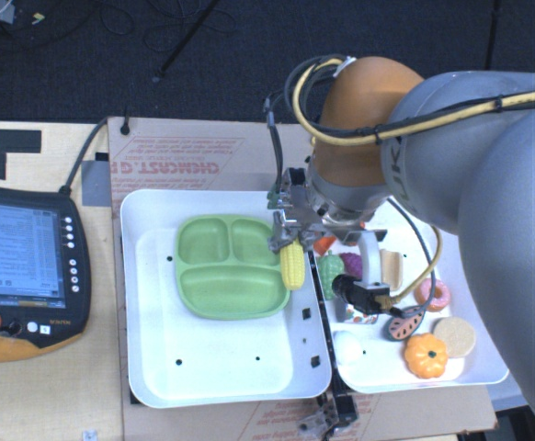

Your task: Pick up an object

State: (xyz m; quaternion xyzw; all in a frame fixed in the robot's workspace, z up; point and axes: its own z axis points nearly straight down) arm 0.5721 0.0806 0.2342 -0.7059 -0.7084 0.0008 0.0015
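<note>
My gripper [286, 244] hangs over the strip between the two bins, at the right rim of a green divided plate [226, 269]. A yellow corn cob [292, 267] stands upright just below the metal fingers [278, 237], and its top end sits between them. The cob hangs over the plate's right edge, in the left bin [157, 338]. The grey arm with its orange band covers the upper part of the right bin [488, 370].
The right bin holds purple grapes [351, 265], a green toy [330, 271], a wooden block [392, 266], a pink donut [431, 294], an orange pumpkin [426, 355] and a tan disc [457, 335]. A teach pendant [24, 265] lies left of the bins.
</note>
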